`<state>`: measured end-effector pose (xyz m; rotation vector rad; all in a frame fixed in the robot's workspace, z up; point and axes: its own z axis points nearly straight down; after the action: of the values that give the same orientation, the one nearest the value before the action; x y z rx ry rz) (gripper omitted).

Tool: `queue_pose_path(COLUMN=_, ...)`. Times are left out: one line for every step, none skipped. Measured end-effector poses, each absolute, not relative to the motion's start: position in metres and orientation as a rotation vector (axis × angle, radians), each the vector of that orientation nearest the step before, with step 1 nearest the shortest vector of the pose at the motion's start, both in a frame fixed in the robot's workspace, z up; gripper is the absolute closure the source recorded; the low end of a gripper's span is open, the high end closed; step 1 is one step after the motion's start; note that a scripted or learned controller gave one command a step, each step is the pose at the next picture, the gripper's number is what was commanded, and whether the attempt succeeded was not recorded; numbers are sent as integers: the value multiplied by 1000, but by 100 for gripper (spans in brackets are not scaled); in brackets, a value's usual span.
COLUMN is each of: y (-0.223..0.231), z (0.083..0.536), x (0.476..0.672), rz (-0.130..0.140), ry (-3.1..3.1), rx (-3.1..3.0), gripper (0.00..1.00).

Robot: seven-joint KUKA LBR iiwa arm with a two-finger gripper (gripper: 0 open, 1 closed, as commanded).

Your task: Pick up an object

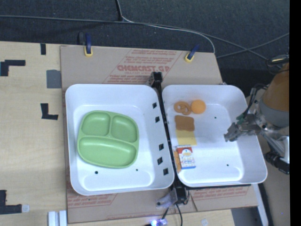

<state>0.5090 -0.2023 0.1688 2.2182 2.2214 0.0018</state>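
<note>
Objects for you to pick sit in the right bin (pixel 244 173), all in a line down its left side. Start with the big things. Your desk (pixel 28 149) is pale wood with black marks on it, and a brown cardboard sheet (pixel 141 65) lies on top. Two white bins rest on the cardboard, side by side and touching in the middle. The left bin (pixel 75 93) has a green plate (pixel 108 139) in it, and the plate has three parts.

Your arm (pixel 277 98) comes in from the right, over the right bin's right edge. Your end effector (pixel 230 135) hangs low above the bare white floor of that bin, well apart from the things. It looks dark and blurry, so you cannot tell if it is spread or pressed together. You see nothing in it.

Now the small things, from the near end of the line to the far end. A little box (pixel 186 157) with red and white on it lies nearest. Then comes a yellow block (pixel 186 137), touching a brown block (pixel 184 122). At the top sit a brown ring (pixel 182 108) and an orange ball (pixel 198 107), just beside each other.
</note>
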Motion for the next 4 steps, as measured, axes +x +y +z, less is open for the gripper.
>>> queue_pose_path(y=-208, z=230, x=507, rz=3, ry=2220, rx=2216, gripper=100)
queue_pose_path(y=-207, z=243, x=508, rz=1, ry=2223, rx=2219, gripper=100)
queue_pose_path(y=-147, z=249, x=514, rz=2, ry=2231, rx=2214, gripper=100)
queue_pose_path(y=-95, z=253, x=523, rz=0, ry=2230, rx=2214, gripper=100)
